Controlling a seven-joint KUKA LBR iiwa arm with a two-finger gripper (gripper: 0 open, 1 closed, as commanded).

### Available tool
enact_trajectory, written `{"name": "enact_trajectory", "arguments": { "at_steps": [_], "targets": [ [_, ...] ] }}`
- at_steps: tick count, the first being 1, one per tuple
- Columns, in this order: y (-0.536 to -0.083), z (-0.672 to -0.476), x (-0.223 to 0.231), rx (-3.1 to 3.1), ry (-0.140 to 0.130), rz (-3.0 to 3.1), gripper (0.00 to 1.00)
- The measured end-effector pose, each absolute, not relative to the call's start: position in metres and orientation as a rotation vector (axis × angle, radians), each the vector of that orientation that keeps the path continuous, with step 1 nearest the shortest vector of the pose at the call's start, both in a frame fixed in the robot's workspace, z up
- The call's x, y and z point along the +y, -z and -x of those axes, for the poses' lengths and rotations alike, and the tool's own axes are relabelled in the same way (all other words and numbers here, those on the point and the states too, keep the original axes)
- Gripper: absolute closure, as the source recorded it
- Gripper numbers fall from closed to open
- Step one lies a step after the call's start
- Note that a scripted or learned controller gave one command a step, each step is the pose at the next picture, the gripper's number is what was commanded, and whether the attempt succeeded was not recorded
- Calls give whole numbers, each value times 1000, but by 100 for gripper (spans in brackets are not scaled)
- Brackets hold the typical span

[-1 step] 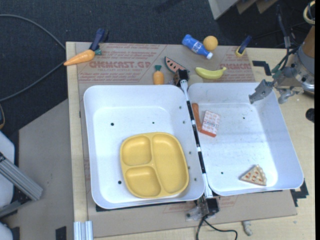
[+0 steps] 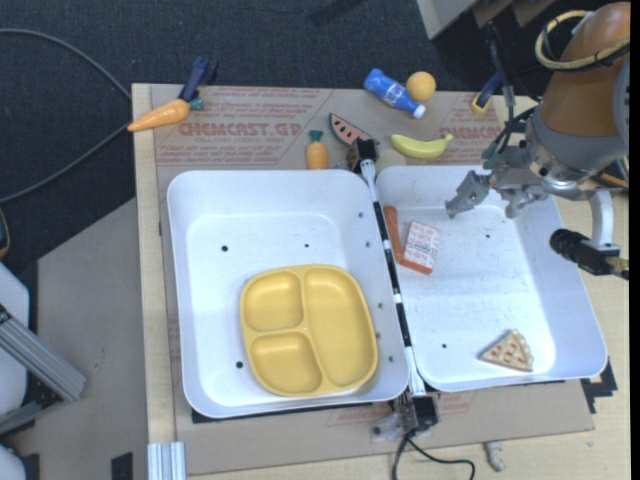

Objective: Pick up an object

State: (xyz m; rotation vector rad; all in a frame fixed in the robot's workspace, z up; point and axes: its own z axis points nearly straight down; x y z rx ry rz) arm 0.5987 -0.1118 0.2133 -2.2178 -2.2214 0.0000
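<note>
My gripper [image 2: 491, 200] hovers over the back part of the right bin [image 2: 560, 308], its two grey fingers spread apart with nothing between them. A small orange-and-white packet [image 2: 420, 246] lies in that bin's left part, to the left of and nearer than the gripper. An orange stick [image 2: 391, 230] lies beside the packet, along the bin's left wall. A toy pizza slice [image 2: 507, 351] rests near the bin's front right corner, well apart from the gripper.
The left bin [image 2: 200, 268] holds a yellow divided plate [image 2: 308, 328]. Behind the bins on the board lie a banana [image 2: 420, 146], a blue bottle [image 2: 392, 91], an orange ball [image 2: 421, 85], a watermelon slice [image 2: 347, 130], a small carrot [image 2: 317, 154] and a larger carrot [image 2: 160, 116].
</note>
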Motion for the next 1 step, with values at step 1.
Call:
{"name": "enact_trajectory", "arguments": {
  "at_steps": [1],
  "targets": [
    [-96,-606,-101,-2224,3,2222,0]
  ]
}}
